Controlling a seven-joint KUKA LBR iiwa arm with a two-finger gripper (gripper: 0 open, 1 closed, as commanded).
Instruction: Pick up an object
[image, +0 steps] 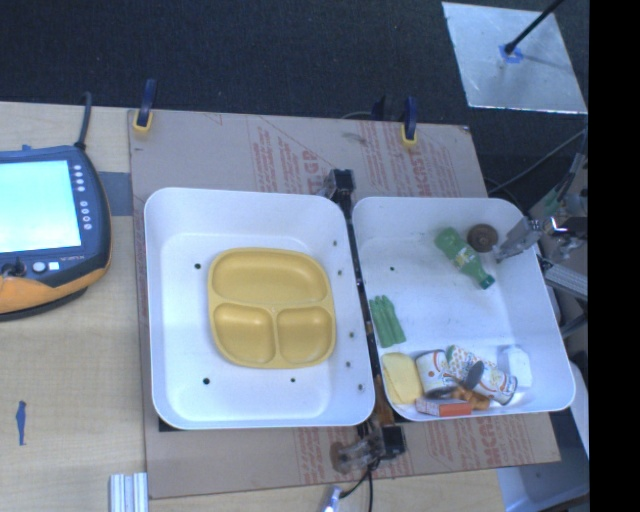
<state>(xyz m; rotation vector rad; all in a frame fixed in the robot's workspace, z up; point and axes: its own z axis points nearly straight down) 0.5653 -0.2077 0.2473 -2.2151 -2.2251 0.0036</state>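
At the right bin's (540, 310) far edge the gripper (520, 240) is hovering beside the green bottle (463, 254), probably lining up a grab; its grip I cannot tell.

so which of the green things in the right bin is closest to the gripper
The green bottle near the bin's far right corner, beside the brown ball. The gripper sits just to its right, while the green sticks lie far off by the bin's left wall.
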